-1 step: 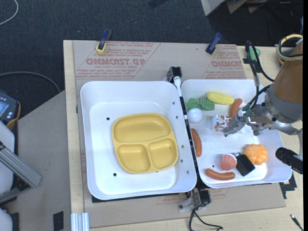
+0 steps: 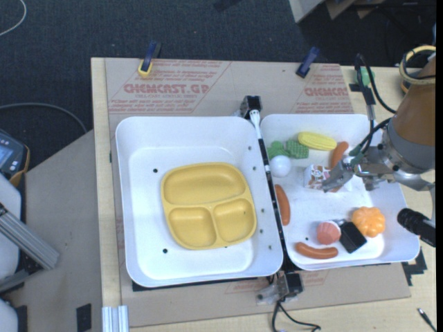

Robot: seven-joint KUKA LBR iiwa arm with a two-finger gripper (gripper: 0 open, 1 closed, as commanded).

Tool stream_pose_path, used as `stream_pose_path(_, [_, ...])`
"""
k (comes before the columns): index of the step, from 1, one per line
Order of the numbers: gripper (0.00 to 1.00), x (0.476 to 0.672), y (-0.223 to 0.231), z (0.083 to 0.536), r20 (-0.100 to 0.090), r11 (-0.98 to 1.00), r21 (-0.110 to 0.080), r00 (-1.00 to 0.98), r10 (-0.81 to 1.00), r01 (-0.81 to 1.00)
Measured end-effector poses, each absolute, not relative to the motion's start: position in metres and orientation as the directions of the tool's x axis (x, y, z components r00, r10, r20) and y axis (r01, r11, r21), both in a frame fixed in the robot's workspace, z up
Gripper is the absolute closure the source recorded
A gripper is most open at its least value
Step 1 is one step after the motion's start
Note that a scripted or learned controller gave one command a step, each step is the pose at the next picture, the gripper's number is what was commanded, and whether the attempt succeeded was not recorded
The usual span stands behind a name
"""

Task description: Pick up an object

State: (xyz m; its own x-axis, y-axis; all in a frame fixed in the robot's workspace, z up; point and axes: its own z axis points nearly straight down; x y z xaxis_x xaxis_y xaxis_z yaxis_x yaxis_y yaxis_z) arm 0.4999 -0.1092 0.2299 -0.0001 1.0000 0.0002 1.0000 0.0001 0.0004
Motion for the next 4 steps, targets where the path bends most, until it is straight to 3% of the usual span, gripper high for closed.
stream_pose_path(1, [0.00, 0.494, -0.104, 0.185, 0.003, 0.000, -0.007, 0.000, 1.000, 1.000])
stream_pose_path(3, [0.00, 0.490, -0.103, 0.082, 0.002, -0.001, -0.005, 0.001, 1.000, 1.000])
stream_pose_path(4, [1.00, 0.491, -0.104, 0.095, 0.000, -0.003, 0.001, 0.003, 1.000, 1.000])
